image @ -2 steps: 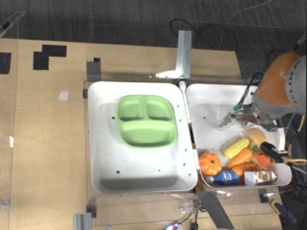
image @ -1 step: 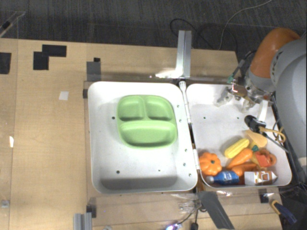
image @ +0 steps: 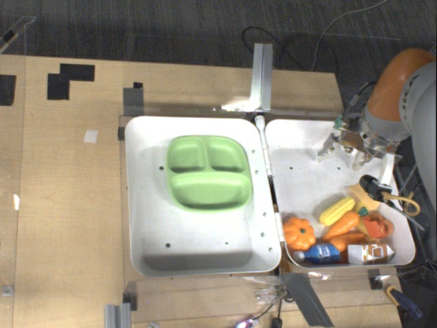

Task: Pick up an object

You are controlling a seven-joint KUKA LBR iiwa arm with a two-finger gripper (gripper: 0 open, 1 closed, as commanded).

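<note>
The hand (image: 341, 154) hangs over the far right part of the right bin (image: 300, 183), its two fingers spread apart with nothing between them, so to my eye it is released and empty, standing above bare white floor and not over anything it could take. What it might pick up lies well apart from it, heaped in the near right corner of that bin, probably because the smooth floor and raised walls let loose things gather there. Closest to the hand is a yellow corn cob (image: 337, 210), bumpy and tapered, leaning against an orange carrot (image: 345, 225). Beside them sits a ribbed, round orange pumpkin (image: 299, 232), and along the near wall lie a glossy blue piece (image: 322, 253) and a small white can (image: 371, 253) on its side. They all look like hard plastic toys, light and a bit slippery, and packed so tightly that I would judge a clean grip awkward. In the left bin (image: 147, 238) a matte green divided plate (image: 208, 171) lies flat on its own. Both bins rest on the pale wooden desk (image: 61, 197).
</note>
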